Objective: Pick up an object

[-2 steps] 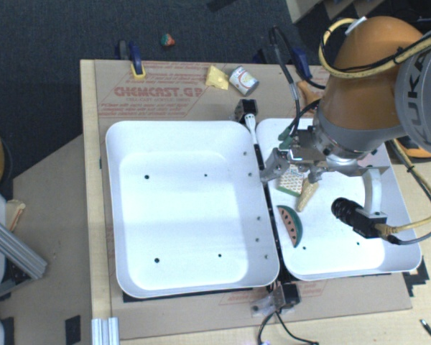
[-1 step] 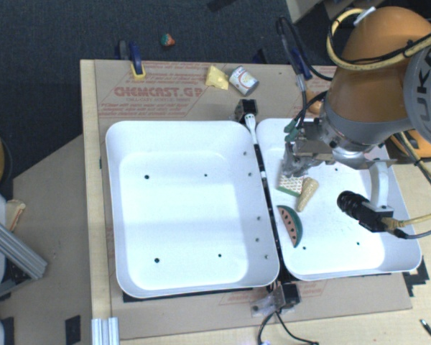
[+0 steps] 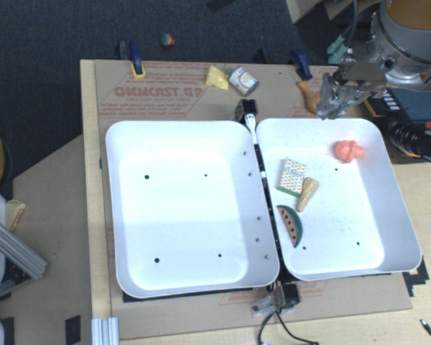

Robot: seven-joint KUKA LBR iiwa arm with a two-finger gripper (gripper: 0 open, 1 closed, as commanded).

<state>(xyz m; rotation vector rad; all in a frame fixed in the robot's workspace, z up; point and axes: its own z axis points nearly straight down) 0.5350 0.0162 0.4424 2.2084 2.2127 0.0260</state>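
— Where does your target lie?
— The pink lump (image 3: 348, 150) sits in the right bin (image 3: 388, 192), near its far rim, just below my gripper (image 3: 332, 108) (which hovers over that rim)
— Holding anything?
— Nothing; open or closed, I cannot tell

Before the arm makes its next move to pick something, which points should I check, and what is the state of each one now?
1. Objects to pick lie in the right bin: ok; pink toy, patterned block, cone, watermelon slice.
2. Hand is above a target: not ok; it hangs over the bin's far rim.
3. Pink toy lies apart from the others: ok.
4. Block and cone are separated: not ok; they touch.
5. Hand is free of any object: cannot tell.
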